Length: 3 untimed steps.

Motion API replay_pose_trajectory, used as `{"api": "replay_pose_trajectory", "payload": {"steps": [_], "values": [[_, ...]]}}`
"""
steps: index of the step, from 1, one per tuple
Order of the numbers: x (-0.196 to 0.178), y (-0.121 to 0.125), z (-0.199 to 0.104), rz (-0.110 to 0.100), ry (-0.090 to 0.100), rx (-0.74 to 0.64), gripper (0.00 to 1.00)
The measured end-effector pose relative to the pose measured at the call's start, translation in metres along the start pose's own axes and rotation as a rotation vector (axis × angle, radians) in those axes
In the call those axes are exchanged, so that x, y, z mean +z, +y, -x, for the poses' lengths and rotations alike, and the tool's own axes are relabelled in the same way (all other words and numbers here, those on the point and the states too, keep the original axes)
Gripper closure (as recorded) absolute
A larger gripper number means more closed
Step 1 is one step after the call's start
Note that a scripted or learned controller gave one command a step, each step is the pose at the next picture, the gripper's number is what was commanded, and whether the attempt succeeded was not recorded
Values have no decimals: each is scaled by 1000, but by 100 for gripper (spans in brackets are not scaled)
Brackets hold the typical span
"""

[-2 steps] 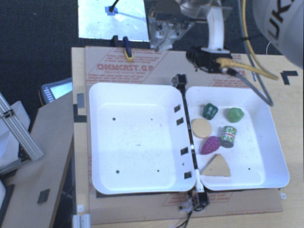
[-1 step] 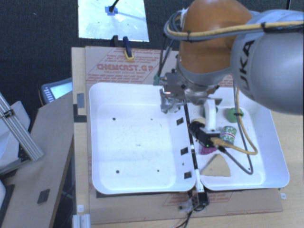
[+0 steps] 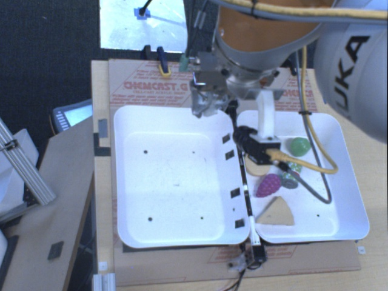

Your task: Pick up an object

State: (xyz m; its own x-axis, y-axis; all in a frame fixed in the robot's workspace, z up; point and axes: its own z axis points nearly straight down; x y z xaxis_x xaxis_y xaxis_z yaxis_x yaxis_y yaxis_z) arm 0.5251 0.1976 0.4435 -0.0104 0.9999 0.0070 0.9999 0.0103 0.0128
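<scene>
Pale wooden bench [image 3: 73,162] carries a brown cardboard sheet [image 3: 151,86] with red print, and on this sheet two shallow white bins stand side by side, their inner walls touching. In the left bin [image 3: 176,180] I see a bare white floor with a few small dark dots. The right bin [image 3: 339,211] holds four things, all in its middle and front part: a tan wedge [image 3: 277,213] nearest the front wall, a pink berry [image 3: 268,185] just behind it, a green ball [image 3: 298,145] further back, and a small grey piece [image 3: 290,179] just beside the berry.

The gripper [image 3: 206,102] hangs over the back rim of the left bin, near the wall between the bins. All four things lie apart from it, in the other bin, and nothing is between its tips. Whether it is wide or narrow, I cannot tell. The arm [image 3: 273,17] reaches in from the upper right, its orange band directly above the gripper, wrist pointing down.
</scene>
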Motion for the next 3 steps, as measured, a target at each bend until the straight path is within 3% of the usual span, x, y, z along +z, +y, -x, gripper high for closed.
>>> {"api": "replay_pose_trajectory", "payload": {"steps": [1,2,3], "values": [[-82,52,-30,1,-2,4,100],[49,-28,58,-28,-12,16,100],[-85,-38,48,3,-1,6,100]]}}
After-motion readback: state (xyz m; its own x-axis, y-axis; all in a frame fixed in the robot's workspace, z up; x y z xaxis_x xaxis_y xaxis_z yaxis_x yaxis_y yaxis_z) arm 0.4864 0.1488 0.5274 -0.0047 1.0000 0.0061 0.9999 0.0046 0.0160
